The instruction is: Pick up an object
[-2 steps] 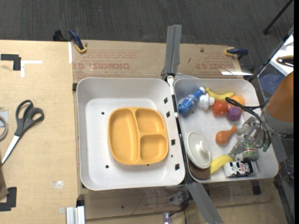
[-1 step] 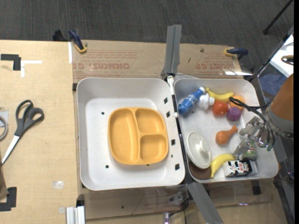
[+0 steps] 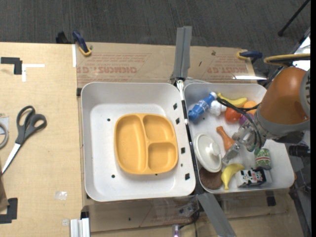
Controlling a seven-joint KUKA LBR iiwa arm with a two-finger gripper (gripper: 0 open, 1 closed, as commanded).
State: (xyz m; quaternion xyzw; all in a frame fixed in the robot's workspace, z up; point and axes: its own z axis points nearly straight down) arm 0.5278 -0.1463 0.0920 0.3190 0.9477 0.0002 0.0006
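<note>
The fingers hang low in the right bin, their metal tips pointing down toward the gap between the white bowl and the yellow banana; whether they stand apart or together cannot be told from this slanted view, and nothing shows between them. The nearest candidates for the pick are the banana, lying just below the tips near the bin's front edge, and the orange carrot-like piece just above them. A good attempt would likely settle on one of these, centre the tips across its narrow width, and descend straight so the bowl's rim is not nudged. The banana looks the easier choice, since it lies fairly free, though a dark brown disc and a black-and-white packet flank it. A green-labelled can sits near the wrist, and the blue bottle and red tomato crowd the far end. The left bin holds a yellow divided plate; scissors lie on the tabletop.
</note>
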